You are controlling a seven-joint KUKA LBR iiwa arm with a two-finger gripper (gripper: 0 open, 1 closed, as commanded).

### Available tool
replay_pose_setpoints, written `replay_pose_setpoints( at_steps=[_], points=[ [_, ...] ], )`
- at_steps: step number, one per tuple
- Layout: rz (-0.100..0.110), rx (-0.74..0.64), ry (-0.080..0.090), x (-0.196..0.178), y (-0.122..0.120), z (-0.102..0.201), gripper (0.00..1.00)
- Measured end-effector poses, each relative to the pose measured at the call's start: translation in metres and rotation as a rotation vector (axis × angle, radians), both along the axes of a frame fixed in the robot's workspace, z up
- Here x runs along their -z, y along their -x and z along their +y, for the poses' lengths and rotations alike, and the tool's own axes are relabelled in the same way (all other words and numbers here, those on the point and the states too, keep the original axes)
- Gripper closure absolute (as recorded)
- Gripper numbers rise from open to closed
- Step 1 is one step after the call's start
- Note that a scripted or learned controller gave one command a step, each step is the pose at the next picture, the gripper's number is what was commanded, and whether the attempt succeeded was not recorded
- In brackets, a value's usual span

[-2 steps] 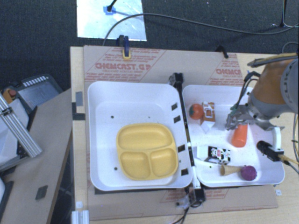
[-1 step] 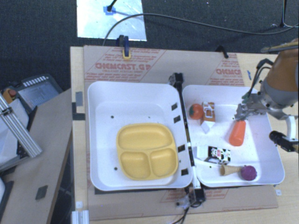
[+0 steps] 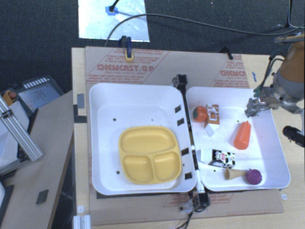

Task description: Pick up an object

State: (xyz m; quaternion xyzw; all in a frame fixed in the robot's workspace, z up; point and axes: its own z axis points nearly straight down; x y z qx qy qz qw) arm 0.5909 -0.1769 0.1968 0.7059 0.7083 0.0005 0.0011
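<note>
Currently I am hovering my end effector (image 3: 252,108) just up and right of the orange cylinder (image 3: 242,135), lining up over it; I cannot tell its opening. Nothing is visibly hanging from it.

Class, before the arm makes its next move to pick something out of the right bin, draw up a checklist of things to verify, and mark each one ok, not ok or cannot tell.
1. Gripper is above the right bin: ok.
2. Finger opening: cannot tell.
3. Nothing is carried yet: ok.
4. Orange carrot lies apart from other items, just below the gripper: ok.
5. Tomato touches the small carton, a crowded pick: not ok.
6. Yellow tray sits in the left bin, away from the arm: ok.
</note>
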Motion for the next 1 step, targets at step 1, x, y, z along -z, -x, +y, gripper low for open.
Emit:
replay_pose_setpoints(
  at_steps=[1],
  points=[
    [-0.003, -0.001, 0.001, -0.0436, -0.0005, -0.0012, 1.0]
  ],
)
